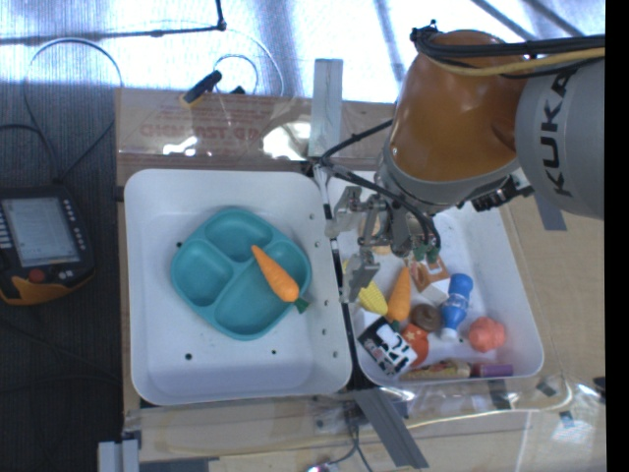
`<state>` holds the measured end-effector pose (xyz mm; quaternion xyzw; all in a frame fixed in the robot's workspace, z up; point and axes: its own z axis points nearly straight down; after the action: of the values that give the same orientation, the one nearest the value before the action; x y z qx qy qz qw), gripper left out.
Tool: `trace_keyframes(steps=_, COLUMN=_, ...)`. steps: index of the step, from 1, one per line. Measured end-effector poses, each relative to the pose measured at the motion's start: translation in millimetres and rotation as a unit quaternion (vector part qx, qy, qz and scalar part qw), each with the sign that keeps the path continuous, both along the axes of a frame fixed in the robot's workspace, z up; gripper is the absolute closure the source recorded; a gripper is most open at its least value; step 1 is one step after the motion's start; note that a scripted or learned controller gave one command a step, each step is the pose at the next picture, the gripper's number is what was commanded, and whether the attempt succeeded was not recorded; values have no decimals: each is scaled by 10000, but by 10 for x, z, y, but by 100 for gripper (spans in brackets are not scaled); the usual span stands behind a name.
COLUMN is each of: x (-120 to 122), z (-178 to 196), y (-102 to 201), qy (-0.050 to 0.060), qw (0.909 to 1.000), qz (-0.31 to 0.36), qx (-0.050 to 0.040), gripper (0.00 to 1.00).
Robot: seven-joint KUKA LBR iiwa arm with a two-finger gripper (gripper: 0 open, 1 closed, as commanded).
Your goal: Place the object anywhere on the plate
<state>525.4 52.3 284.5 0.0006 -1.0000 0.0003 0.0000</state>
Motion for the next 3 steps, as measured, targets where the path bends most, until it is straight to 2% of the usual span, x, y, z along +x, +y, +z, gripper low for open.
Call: trace_keyframes(steps=3, x=2, z=7, y=2, qy=-8, qw=10000, qz=1, qx=2, gripper=0)
